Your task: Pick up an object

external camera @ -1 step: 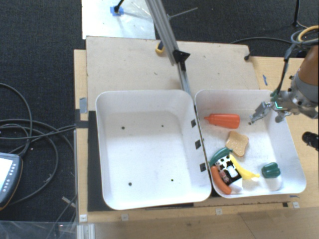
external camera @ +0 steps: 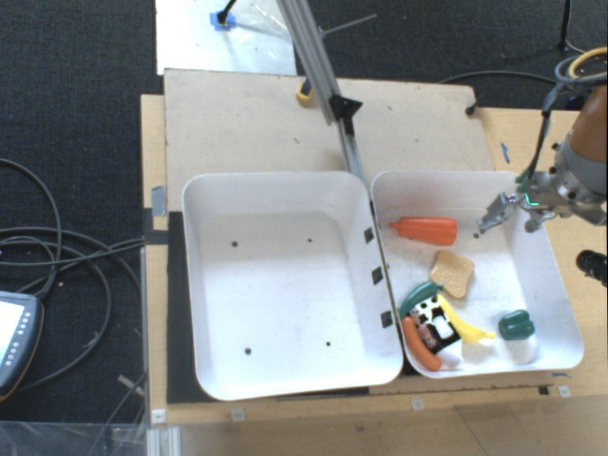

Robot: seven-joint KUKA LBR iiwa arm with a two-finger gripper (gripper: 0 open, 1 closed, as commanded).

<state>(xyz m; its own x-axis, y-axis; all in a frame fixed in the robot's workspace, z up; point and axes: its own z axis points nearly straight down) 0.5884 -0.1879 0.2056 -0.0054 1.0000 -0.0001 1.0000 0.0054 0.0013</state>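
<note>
My gripper (external camera: 511,218) hangs over the upper right part of the right bin (external camera: 560,293), open, with nothing between its fingers. An orange carrot-like piece (external camera: 425,228) lies to its left on the bin floor. Below it lies a slice of toast (external camera: 453,274). In the bin's front corner is a cluster: a green item (external camera: 416,298), a black-and-white item (external camera: 436,327), a yellow banana (external camera: 467,329) and a red-orange sausage (external camera: 421,344). A green pepper (external camera: 516,325) sits beside a white piece (external camera: 522,350) at the front right.
The left bin (external camera: 204,283) stands next to the right one, sharing the middle wall. A grey metal pole (external camera: 313,46) slants down from the top to the bins' join. Cables (external camera: 57,255) and a tablet (external camera: 14,335) lie off the bench's left.
</note>
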